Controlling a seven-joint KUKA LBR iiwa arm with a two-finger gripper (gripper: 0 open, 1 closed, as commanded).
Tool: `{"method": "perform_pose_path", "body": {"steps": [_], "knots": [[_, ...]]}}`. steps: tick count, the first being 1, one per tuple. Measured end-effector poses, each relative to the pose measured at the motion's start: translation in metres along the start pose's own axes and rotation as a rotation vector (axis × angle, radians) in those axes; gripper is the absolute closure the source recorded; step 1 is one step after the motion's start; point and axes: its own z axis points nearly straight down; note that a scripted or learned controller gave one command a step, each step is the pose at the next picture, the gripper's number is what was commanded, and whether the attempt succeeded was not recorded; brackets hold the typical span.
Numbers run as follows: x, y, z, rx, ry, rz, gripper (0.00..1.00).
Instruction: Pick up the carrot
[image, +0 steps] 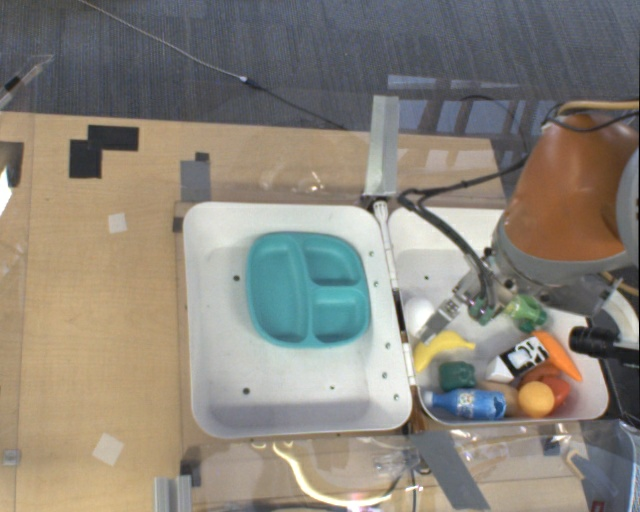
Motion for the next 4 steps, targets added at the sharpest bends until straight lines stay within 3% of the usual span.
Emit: {"method": "perform_pose_path", "body": {"steps": [4], "knots": [[0.0000,0.0000,0.0000,0.000,0.000,0.000,0.00]]}}
